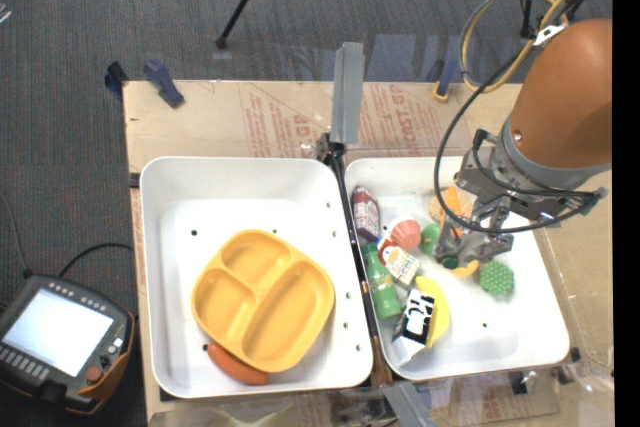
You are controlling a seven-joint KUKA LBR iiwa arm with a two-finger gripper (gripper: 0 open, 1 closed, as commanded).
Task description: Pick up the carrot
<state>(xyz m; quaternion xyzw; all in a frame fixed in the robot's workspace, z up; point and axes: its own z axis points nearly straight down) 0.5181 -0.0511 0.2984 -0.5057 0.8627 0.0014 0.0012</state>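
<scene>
On the bench, largest first:
Bench [250, 120]: lying under both bins, its brown board showing behind them.
Arm [565, 95]: reaching in from the right, its orange band hanging over the right bin's far right part.
Left bin [165, 215]: sitting on the left, holding the yellow tray and the carrot.
Right bin [500, 340]: sitting just beside the left one, holding a cluster of small things.
Yellow tray [264, 300]: lying tilted in the left bin, its three compartments facing up.
Carrot [238, 368]: lying in the left bin at the near edge, partly tucked under the tray's near rim, well apart from the gripper.
Gripper [470, 243]: hanging low over the right bin's clutter; whether it is gripping anything, I cannot tell.
Dark bottle [365, 213]: lying along the right bin's left wall.
Green bottle [380, 287]: lying nearer than the dark one, by the same wall.
Black-and-white carton [418, 320]: resting on a yellow piece, possibly a banana [439, 305].
Green knobbly ball [497, 278]: sitting just right of the gripper.
Pink ball [405, 235]: sitting left of the gripper.
</scene>
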